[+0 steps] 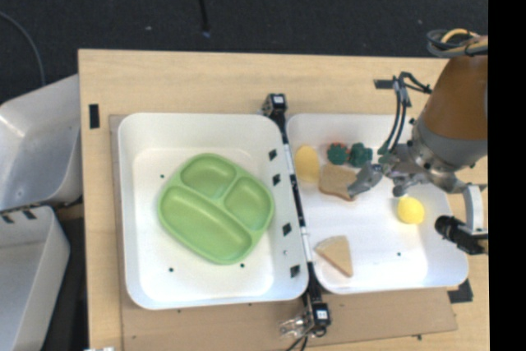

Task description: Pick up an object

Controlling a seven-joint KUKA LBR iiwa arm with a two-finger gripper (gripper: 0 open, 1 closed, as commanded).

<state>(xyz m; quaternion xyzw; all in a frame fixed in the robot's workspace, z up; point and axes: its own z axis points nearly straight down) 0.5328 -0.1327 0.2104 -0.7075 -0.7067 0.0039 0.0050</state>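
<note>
White plastic formed both shallow bins on the wooden bench, and the divider between them served as the landmark. Left of the divider, the left bin held a green sectioned plate, lying flat and slightly turned, near the bin's middle. Right of the divider, the right bin held the loose objects. Just beside the divider lay a yellow oblong piece; farther from it sat two small dark green pieces, close together. A tan flat slice lay between the yellow oblong and the gripper. A tan wedge rested close to the divider, toward the near edge of the bin. A yellow ball lay well away from the divider, on the bin floor.

The gripper hung over the right bin, its grey tip touching or just over the edge of the tan slice. Whether the pincer stood apart or together could not be told. Nothing was seen held in it.
</note>
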